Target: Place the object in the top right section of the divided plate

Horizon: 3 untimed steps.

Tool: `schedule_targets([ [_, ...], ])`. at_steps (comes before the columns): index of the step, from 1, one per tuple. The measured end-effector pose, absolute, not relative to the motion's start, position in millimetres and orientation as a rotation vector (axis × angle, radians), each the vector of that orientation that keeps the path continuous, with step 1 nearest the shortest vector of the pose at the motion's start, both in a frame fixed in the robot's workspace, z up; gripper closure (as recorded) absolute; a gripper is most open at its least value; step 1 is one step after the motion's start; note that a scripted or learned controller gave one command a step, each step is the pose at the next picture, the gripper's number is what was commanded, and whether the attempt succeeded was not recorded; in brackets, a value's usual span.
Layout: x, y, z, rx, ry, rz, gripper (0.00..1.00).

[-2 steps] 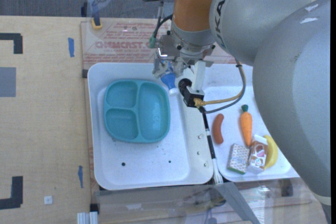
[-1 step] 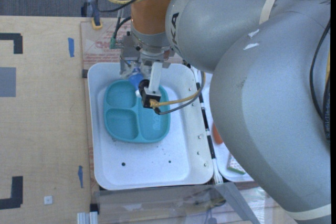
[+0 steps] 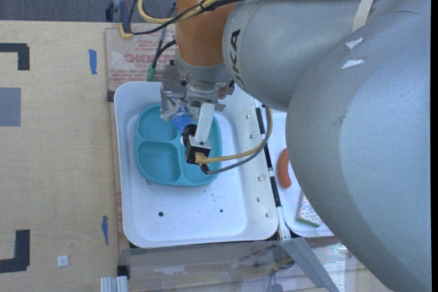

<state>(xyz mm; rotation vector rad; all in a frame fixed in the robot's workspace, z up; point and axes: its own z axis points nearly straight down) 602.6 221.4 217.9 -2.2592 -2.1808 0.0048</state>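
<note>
**Arm low over the plate, blue object under the wrist**

The plate (image 3: 163, 157), teal and divided, lies in the left bin (image 3: 198, 219), toward that bin's far left part. The arm (image 3: 287, 44) reaches in from the right and covers the plate's upper right part. The jaws (image 3: 179, 121) hang just above the plate; whether they are wide or closed cannot be told. A small blue object (image 3: 182, 123) shows right at them, over the plate's upper right area; its long axis and heading are too hidden to tell. A yellow cable (image 3: 236, 155) loops past the plate's right rim. Right of the plate, in the other bin (image 3: 291, 219), lies an orange thing (image 3: 283, 169), partly behind the arm.
</note>
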Motion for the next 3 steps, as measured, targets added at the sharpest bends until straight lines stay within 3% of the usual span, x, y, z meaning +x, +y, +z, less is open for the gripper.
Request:
schedule_targets([
  [1,585.9,224.0,232.5,-2.311,-2.125,0.006,1.0],
  [2,600.3,226.1,224.0,-2.317,-2.123,0.001,1.0],
  [3,600.2,226.5,224.3,-2.317,-2.123,0.001,0.0],
])
